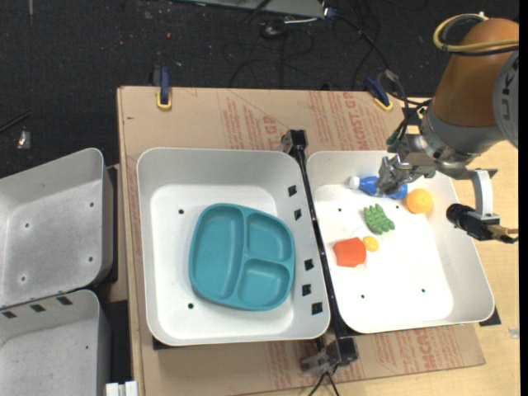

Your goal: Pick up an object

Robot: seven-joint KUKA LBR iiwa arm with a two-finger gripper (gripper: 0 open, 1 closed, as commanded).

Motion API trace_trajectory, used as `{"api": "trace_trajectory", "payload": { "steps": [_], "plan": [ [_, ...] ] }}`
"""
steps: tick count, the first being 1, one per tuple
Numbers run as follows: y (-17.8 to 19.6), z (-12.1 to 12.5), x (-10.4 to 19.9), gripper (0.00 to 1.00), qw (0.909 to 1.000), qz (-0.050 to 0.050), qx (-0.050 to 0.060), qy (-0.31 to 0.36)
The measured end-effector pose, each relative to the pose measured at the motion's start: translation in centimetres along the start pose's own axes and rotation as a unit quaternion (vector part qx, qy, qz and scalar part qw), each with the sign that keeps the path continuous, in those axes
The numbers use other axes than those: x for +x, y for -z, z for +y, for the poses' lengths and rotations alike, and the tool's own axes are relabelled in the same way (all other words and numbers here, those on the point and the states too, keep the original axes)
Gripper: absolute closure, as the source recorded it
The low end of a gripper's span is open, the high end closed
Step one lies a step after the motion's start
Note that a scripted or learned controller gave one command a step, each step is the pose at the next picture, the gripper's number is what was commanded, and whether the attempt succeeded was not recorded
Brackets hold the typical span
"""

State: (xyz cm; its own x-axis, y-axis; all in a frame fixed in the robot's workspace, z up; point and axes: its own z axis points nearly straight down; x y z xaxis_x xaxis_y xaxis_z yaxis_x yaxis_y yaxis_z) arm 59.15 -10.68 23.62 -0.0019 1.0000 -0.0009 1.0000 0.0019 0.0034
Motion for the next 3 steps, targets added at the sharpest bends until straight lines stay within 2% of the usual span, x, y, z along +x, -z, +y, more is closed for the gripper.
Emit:
{"api": "trace_trajectory", "payload": {
  "steps": [1, 3],
  "plan": [
    [0.9, 0.6, 5.1, 1.0, 1.0, 0.001, 0.001, 0.003],
    [-0.9, 1.7, 15.2, 1.0, 1.0, 0.001, 0.002, 0.003]
  ]
}}
